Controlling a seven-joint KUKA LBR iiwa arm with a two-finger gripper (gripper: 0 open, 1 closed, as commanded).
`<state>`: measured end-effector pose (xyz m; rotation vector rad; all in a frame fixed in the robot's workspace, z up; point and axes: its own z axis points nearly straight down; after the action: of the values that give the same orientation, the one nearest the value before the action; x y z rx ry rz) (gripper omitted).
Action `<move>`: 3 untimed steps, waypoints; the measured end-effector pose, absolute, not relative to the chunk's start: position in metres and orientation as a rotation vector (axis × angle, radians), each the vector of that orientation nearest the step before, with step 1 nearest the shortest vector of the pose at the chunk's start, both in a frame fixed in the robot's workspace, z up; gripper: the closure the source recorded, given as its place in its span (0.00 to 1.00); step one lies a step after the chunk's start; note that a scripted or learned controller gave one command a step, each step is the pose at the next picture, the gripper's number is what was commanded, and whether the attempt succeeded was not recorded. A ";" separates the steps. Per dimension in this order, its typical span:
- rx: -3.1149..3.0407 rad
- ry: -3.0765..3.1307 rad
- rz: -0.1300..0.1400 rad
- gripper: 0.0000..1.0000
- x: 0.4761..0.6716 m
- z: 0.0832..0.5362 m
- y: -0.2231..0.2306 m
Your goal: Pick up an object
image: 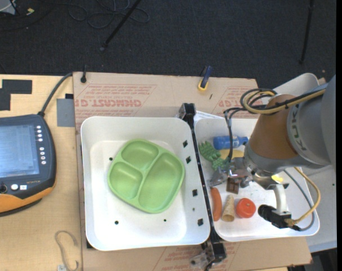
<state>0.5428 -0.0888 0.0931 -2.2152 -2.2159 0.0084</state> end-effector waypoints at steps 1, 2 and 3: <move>-2.222 -2.213 0.005 0.00 0.542 0.087 -0.089; -2.232 -2.203 0.005 1.00 0.542 0.098 -0.092; -2.231 -2.211 0.000 1.00 0.544 0.140 -0.096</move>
<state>0.5441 -0.0956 0.1400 -2.2311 -2.2112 0.0000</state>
